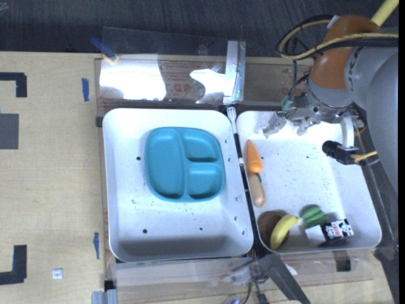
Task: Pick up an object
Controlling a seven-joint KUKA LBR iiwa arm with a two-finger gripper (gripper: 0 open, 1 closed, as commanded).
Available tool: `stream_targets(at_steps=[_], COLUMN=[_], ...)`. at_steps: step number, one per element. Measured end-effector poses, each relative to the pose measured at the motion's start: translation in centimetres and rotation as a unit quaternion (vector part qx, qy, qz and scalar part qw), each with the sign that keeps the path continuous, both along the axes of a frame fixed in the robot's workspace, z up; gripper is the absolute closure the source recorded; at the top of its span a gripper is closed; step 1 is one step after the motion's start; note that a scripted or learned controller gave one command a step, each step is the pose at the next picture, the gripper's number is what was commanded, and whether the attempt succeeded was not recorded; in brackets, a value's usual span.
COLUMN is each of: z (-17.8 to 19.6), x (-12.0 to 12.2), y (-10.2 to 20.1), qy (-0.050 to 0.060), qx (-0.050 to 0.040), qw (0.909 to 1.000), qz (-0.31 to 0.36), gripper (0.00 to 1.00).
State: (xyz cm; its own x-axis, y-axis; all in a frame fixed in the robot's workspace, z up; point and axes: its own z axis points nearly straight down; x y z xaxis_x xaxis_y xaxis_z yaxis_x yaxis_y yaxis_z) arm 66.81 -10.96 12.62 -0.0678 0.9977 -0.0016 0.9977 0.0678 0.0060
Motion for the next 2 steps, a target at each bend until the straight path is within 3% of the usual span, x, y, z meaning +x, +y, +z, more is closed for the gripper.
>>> stream_targets(at_steps=[1, 2], z=[-4.0, -2.7], x=[0.0, 0.2], y=[-0.1, 0.0], qy=[0.002, -0.001], qx=[0.0000, -0.0016], qw=[0.9991, 0.9991], qz=[0.042, 0.043], gripper=[0.00, 1.00])
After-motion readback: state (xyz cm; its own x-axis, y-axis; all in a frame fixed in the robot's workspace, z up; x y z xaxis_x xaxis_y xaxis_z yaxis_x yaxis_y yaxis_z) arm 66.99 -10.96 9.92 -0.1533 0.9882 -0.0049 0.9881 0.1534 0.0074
